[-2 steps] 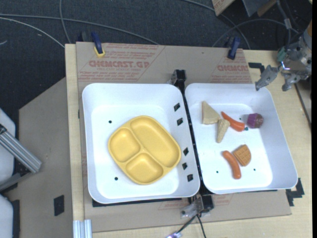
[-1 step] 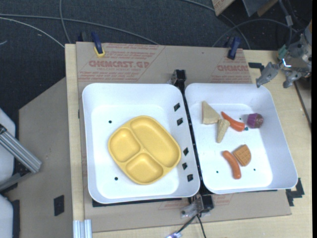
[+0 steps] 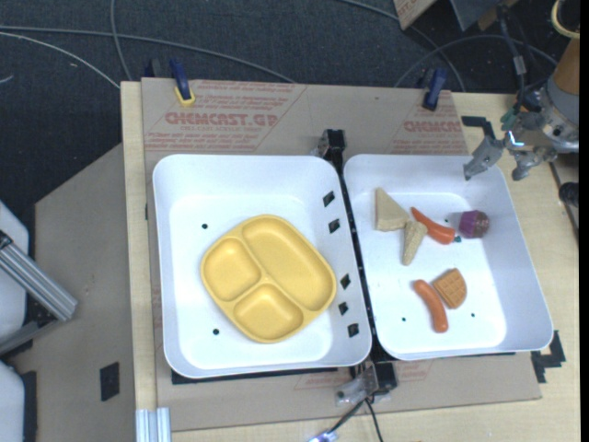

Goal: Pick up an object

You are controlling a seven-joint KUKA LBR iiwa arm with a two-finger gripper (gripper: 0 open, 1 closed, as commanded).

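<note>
Hand open, nothing between fingers, over right bin rim at 1 o'clock; purple piece below at 7 o'clock.

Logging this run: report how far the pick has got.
Done: nothing is lifted yet. The purple piece, carrot, two wedges, sausage and waffle all lie in the right bin. In hand: the gripper hangs open over that bin's far right corner, holding nothing. Left: descend, close on one item, lift.
</note>
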